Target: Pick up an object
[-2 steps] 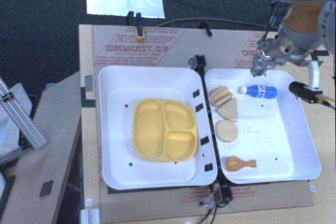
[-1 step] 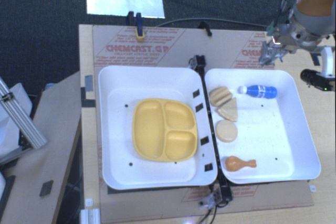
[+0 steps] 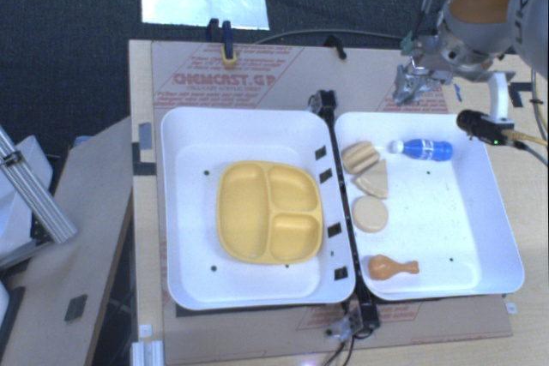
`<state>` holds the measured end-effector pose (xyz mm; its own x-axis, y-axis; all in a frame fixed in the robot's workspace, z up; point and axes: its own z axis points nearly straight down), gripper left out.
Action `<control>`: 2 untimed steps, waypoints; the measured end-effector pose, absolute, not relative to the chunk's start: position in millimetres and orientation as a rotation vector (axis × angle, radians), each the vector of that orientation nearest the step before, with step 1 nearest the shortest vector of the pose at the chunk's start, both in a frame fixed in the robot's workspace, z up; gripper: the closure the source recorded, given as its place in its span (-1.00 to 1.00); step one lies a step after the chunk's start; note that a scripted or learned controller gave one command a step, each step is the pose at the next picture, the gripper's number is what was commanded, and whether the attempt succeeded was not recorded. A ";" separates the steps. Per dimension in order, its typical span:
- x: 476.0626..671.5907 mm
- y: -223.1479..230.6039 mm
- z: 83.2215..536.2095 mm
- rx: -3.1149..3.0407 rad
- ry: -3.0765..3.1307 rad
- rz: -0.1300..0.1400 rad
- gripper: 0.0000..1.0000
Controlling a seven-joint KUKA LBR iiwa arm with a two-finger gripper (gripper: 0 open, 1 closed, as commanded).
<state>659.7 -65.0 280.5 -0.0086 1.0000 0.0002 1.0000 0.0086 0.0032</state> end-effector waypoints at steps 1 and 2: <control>658.9 -23.4 270.8 2.212 2.229 0.004 1.00; 658.9 28.3 245.2 2.212 2.231 0.002 1.00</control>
